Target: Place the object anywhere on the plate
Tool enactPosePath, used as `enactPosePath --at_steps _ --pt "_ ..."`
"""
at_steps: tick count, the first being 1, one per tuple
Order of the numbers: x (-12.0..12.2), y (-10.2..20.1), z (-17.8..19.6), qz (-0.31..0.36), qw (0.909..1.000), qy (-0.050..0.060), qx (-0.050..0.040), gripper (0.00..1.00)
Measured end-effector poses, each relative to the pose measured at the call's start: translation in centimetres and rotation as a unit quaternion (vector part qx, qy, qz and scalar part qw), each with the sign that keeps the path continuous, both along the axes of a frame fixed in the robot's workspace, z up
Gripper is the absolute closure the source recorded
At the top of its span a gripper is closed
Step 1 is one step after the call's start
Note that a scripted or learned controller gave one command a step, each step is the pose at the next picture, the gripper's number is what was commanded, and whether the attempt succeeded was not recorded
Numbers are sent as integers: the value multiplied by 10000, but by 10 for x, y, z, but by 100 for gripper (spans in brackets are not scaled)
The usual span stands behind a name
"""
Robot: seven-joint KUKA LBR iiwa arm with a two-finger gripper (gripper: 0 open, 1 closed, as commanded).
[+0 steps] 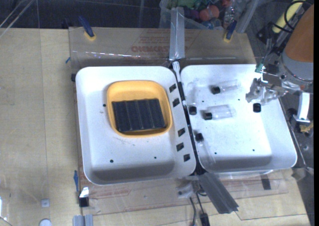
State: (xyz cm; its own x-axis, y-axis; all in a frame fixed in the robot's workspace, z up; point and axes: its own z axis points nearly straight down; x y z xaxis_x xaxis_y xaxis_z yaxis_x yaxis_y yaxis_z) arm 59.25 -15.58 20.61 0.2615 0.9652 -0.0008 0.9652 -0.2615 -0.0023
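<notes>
Your two-finger gripper (260, 94) sits over the right edge of the right shallow white bin (259, 155), reaching in from the right side. It is a pale metallic cluster with a small dark piece beneath it, and you cannot tell from this slanted view how wide it stands or if anything is between it, so do not count on a grasp.

Nearest to you in that bin, the lower part of the floor is bare. A little further in lies a small clear plastic tube with a black cap (217, 113), its long axis running about left to right, black cap toward the left. Beyond it, closer to the far wall, lies a second clear tube with a black cap (223, 88), with a similar direction. Both are to the left of the gripper and apart from it; the far tube is about level with it, the near tube lower in the view.

Which tube is the object I cannot say. Both are candidates.

The orange rounded-square plate (112, 95) rests in the left shallow white bin (94, 140), and a dark ribbed rectangular insert (138, 115) covers its middle. I judge the coming move turns on this: everything lies to the left of the gripper, first the tubes, then across the divider to the plate.
</notes>
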Motion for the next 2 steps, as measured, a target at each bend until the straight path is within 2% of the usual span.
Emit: enactPosePath --at_steps 1,2 --pt "0 0 0 0 10000 -2 0 0" --pt "20 -63 17 645 9979 -23 -12 0"
